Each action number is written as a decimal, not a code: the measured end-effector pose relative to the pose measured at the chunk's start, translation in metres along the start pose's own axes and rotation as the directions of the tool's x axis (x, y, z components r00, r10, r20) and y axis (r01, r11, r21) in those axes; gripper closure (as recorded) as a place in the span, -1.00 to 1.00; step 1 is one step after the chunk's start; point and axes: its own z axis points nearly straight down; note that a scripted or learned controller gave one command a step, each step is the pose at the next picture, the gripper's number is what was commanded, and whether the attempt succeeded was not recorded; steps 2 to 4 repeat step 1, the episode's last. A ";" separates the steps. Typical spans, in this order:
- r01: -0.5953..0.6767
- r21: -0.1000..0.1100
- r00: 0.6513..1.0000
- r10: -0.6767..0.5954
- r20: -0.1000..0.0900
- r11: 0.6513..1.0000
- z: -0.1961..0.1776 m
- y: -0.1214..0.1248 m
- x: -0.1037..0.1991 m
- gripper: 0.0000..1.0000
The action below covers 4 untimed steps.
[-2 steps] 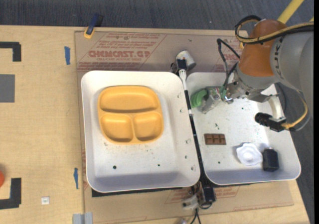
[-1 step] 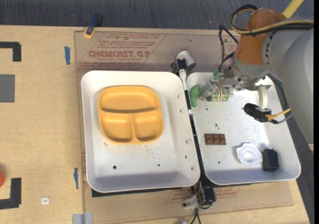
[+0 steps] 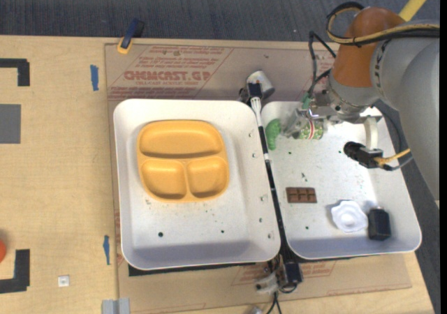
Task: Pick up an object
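Yellow divided tray point(image 3: 184, 160) sits alone in the left bin point(image 3: 133, 236). Relative to the right bin point(image 3: 405, 232): the end effector point(image 3: 309, 123) hangs over its back-left corner, right by a green thing point(image 3: 272, 132), can't tell how it's set. Brown chocolate bar point(image 3: 302, 196) mid-floor, white cap point(image 3: 348, 215) and black block point(image 3: 378, 224) near the front-right corner.

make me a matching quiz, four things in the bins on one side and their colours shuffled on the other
Things:
1. divided tray in the left bin
2. flat bar in the right bin
3. crumpled piece
4. soft item by the divider

Colours:
A. green
B. white
C. yellow-orange
D. brown

Pairs: 1-C, 2-D, 3-B, 4-A
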 end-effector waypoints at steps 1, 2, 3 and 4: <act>-0.183 0.006 0.983 0.183 -0.001 0.983 -0.089 -0.051 0.024 1.00; -0.183 0.006 0.983 0.183 -0.001 0.983 -0.089 -0.051 0.024 1.00; -0.183 0.006 0.983 0.183 -0.001 0.983 -0.089 -0.051 0.024 1.00; -0.183 0.006 0.983 0.183 -0.001 0.983 -0.089 -0.051 0.024 1.00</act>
